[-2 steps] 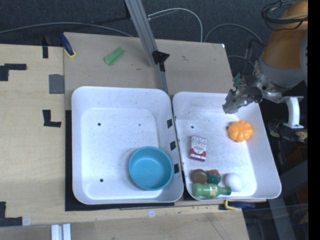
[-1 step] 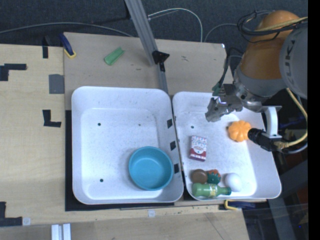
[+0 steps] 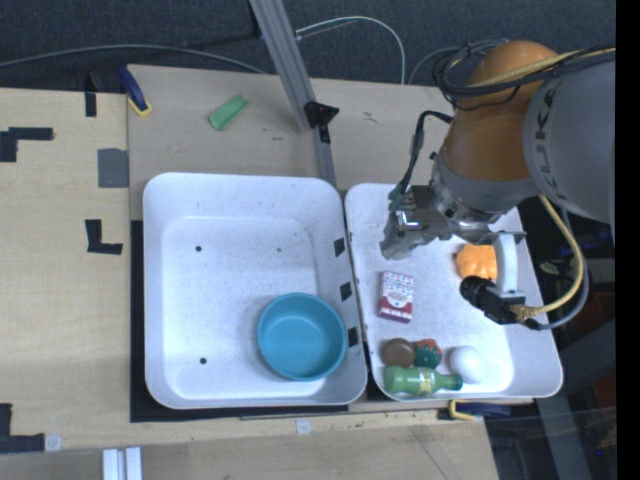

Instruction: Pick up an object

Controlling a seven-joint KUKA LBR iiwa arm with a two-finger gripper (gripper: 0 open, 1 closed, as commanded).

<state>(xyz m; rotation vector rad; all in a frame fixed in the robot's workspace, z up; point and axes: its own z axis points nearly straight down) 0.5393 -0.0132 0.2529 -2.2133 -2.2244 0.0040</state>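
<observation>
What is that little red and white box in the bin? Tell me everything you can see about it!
The small box is a flat carton, red with a white patch on its face; the print is too blurry to read. It looks like cardboard. It lies flat on the floor of the right bin, near the bin's middle, long side pointing up and down in the camera view. Nothing touches it. The gripper hangs just above it in the picture, and a brown object sits below it.
</observation>
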